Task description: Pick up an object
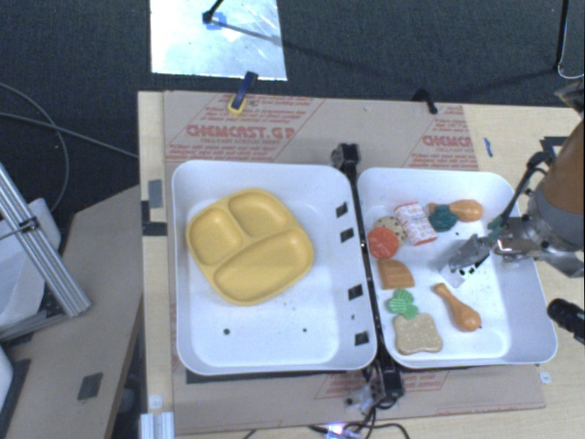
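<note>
- Cardboard sheet (pixel 302 122): lies under both bins; red print along its top edge appears to read "CHEMCAST GP", with a second printing, part hidden, at the upper right.
- Left bin (pixel 196 337): white, shallow; holds one item.
- Yellow divided plate (pixel 251 245): three compartments, lying slightly turned in the left bin's middle.
- Right bin (pixel 526 337): white, touching the left bin along a black hinge line; holds all the small toy foods.
- Red tomato (pixel 384 242): near the right bin's left wall, touching a speckled cookie (pixel 391 224) above it.
- Orange wedge (pixel 396 273): just below the tomato.
- Green piece (pixel 402 304): rests on the top of the toast slice (pixel 419 334) near the front wall.
- Small carton (pixel 414 222): white with red markings; its writing is too small to read.
- Teal piece (pixel 443 217) and orange piece (pixel 466 210): touching, toward the back wall.
- Drumstick (pixel 457 307): tan, lying at a slant below the gripper.
- Gripper (pixel 466 262): low over bare bin floor, between the carton and the drumstick; its claw looks parted, nothing between the tips.
- Step, as judged: approach, nothing grasped yet. The drumstick is the nearest candidate; the next move calls for centring over one item, descending, then closing.
</note>
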`<state>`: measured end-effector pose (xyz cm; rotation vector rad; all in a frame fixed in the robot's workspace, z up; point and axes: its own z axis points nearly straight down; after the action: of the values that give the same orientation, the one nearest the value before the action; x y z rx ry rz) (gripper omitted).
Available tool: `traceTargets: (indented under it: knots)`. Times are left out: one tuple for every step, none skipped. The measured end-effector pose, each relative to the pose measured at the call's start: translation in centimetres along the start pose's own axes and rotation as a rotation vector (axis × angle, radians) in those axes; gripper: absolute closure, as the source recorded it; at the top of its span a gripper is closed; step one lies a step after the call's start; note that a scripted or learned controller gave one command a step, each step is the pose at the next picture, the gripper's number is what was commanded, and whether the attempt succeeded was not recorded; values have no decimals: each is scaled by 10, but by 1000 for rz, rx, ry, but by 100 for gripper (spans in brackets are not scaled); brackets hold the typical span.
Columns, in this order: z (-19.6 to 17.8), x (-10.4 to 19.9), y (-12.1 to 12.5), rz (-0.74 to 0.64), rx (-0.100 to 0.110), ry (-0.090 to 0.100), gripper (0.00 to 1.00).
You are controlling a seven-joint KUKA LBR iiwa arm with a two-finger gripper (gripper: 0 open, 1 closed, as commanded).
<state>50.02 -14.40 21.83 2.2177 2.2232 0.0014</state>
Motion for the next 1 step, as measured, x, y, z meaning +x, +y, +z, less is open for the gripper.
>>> traceTargets:
  knots:
    - [134, 6, 5, 0, 12, 4, 0]
